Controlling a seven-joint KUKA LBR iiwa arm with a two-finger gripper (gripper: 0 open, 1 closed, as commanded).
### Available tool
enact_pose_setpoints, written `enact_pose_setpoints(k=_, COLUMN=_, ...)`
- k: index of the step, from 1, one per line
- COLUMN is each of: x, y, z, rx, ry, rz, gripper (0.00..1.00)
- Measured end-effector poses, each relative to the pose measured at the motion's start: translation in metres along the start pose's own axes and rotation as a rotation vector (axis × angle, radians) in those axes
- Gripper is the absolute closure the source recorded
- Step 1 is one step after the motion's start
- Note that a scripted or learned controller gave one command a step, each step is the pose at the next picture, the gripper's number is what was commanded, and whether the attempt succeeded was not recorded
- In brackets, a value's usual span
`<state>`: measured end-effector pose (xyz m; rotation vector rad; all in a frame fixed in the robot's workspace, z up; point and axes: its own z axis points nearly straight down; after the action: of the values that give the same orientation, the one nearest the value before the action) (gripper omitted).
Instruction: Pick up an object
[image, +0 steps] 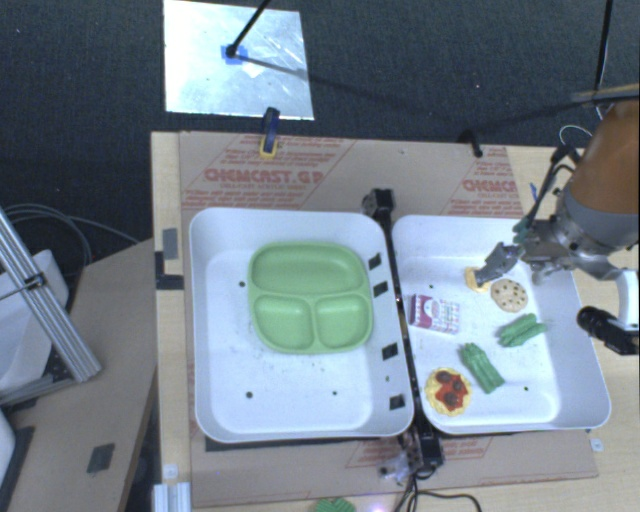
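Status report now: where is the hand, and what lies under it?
Hand low in right bin, nothing seen held. Yellow piece at its tip, cookie beside. Way clear.

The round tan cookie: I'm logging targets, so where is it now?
The round tan cookie lies in the right white bin, just below the gripper and above the green bean piece.
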<state>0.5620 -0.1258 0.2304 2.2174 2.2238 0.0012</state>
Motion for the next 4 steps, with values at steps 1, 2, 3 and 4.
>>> enact_pose_setpoints(k=1, x=-0.009, y=-0.054, z=0.060, rx=0.008, ry=0.002, rz=0.005, gripper=0.00)
enact_pose_setpoints(k=2, x=-0.022, y=-0.039, z=0.150, rx=0.001, ry=0.000, rz=0.002, gripper=0.00)
enact_pose_setpoints(k=3, x=-0.022, y=-0.038, z=0.135, rx=-0.002, ry=0.000, rz=0.002, gripper=1.00)
enact_pose_setpoints(k=4, x=-0.022, y=-0.039, z=0.136, rx=-0.002, ry=0.000, rz=0.002, gripper=0.00)
